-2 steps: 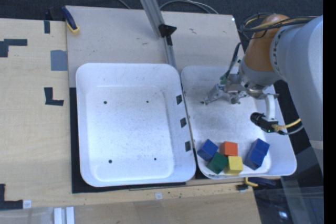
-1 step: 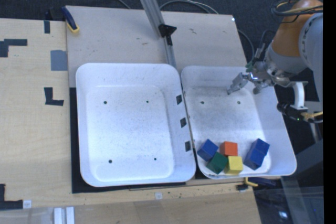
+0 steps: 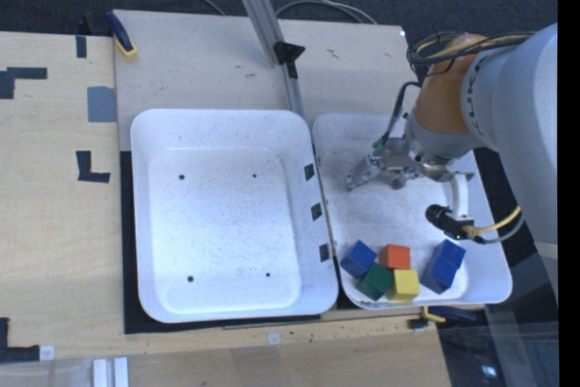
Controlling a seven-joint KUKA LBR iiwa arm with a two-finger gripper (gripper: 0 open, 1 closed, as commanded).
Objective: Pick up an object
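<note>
Several small blocks lie clustered at the near end of the right bin (image 3: 340, 140): a blue cube (image 3: 360, 257), an orange cube (image 3: 395, 256), a green cube (image 3: 373, 283), a yellow cube (image 3: 405, 285) and a larger blue block (image 3: 444, 266). My gripper (image 3: 373, 181) hangs over the bare middle of that bin, well beyond the blocks. Its fingers are spread open, one reaching left, with nothing between them.
The left bin (image 3: 145, 195) stands beside the right one, their rims touching. A slanted metal rail (image 3: 258, 0) crosses above the far edge of the bins. A black cable fitting (image 3: 444, 218) hangs from the wrist near the blue block.
</note>
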